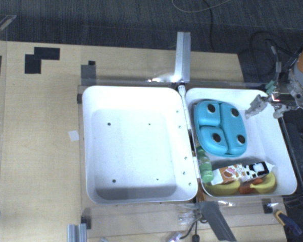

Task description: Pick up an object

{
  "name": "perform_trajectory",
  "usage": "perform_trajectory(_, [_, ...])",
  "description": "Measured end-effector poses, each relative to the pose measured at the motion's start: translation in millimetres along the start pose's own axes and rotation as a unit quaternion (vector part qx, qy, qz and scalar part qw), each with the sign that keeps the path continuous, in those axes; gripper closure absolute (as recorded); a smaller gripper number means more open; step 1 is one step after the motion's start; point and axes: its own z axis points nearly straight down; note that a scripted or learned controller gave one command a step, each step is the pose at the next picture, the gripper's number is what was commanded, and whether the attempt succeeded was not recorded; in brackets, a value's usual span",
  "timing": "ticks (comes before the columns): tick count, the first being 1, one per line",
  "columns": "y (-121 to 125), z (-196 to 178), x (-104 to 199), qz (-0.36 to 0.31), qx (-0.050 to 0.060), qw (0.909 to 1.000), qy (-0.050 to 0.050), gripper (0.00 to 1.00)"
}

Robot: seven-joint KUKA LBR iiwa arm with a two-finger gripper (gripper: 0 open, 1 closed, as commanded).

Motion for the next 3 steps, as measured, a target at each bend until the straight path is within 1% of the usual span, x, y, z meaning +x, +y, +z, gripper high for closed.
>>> perform_trajectory(1, [27, 128, 14, -0.068, 0.000, 0.9977, 0.000, 0.00])
perform_trajectory(2, [39, 159, -5, -0.060, -0.006, 0.9982, -0.002, 0.00])
perform_trajectory(3, [63, 161, -5, -0.085, 0.025, 0.9960, 0.000, 0.00])
